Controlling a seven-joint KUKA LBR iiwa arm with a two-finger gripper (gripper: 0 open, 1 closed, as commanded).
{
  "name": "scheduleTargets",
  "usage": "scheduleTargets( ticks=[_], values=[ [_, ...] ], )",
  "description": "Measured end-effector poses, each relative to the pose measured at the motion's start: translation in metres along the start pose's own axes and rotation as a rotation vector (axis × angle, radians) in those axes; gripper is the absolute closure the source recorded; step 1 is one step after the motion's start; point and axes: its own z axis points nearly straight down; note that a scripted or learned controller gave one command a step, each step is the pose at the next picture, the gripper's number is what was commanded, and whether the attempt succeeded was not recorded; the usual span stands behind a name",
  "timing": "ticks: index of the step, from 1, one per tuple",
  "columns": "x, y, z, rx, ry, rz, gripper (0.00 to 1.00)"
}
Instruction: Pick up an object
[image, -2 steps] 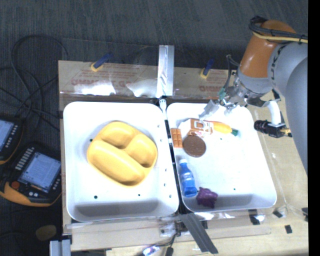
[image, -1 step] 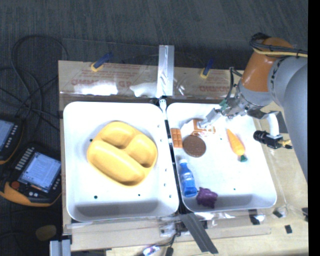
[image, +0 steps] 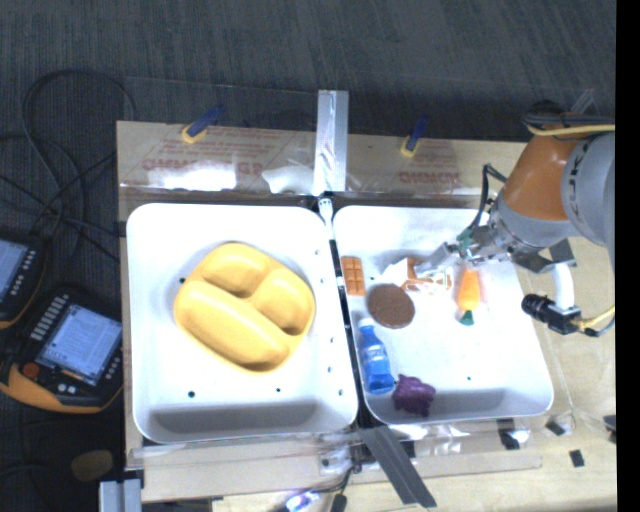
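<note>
Two shallow white bins sit side by side in the middle of the frame, the left bin (image: 150, 300) and the right bin (image: 520, 390), so that an object lifted from one can presumably be dropped into the other. The arm (image: 560, 190) enters from the upper right, and its claw (image: 447, 257) reaches down and to the left over the upper part of the right bin, just beside the small items gathered there; that pose suggests it is lining up on one of them. At this size the claw tips blur into the clutter below, so I cannot tell how far open the claw is or whether anything is in it. The likely targets all lie in the right bin: one orange carrot-like toy (image: 467, 290) just below the claw, one brown round disc (image: 391, 306) to its lower left, one small orange block (image: 352, 275) against the left wall, one blue bottle (image: 375, 362) lower down, and one purple lump (image: 413, 394) near the bottom edge, plus a white-and-orange scrap (image: 410, 272) under the claw that is hard to identify. The left bin holds one big yellow cushion-like thing (image: 243, 305), lying flat and well apart from the arm.
</note>
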Motion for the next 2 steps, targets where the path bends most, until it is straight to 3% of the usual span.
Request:
scheduleTargets(
  ticks=[1,2],
  values=[
    [-0.022,-0.004,0.001,0.003,0.007,0.002,0.0],
    [-0.02,-0.022,-0.001,-0.007,-0.001,-0.026,0.0]
  ],
)
